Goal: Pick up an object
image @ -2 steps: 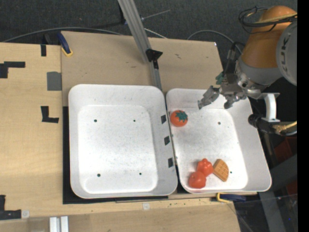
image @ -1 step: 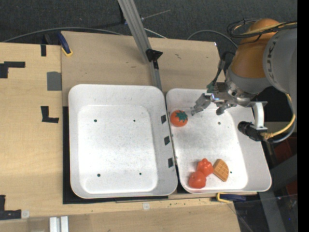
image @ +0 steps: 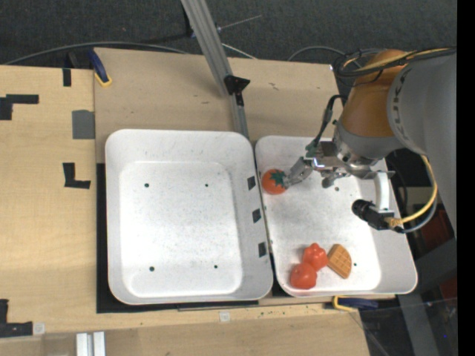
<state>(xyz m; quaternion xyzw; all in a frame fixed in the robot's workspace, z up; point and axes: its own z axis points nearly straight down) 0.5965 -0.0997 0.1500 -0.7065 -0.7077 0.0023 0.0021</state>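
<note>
Gripper point(image: 297, 173) is sitting low in the right bin point(image: 397, 265), reaching toward that bin's upper-left corner w/ one finger tip just beside or touching the tomato point(image: 274, 182); can't tell which, and can't tell how the claw is set either, since the wrist is covering most of it. Tomato, red w/ a green stem, is lying against the bin's left wall near the divider, and I'm not seeing it clamped, so prob. not yet grasped. Arm point(image: 371, 117) is coming in from the right, orange band above the wrist, slanting down, likely bc the target is hugging the wall and a tilted approach is giving clearance there. Farther out, along the near edge of the same bin, a red pepper-like piece point(image: 315, 255), another red fruit point(image: 302, 276) and a tan waffle-like piece point(image: 340, 260) are clustering together, well apart from the gripper. Left bin point(image: 119, 154) is lying beside it, across the divider. Judging the step as closing in on the tomato; risk is it rolling along the wall.
</note>
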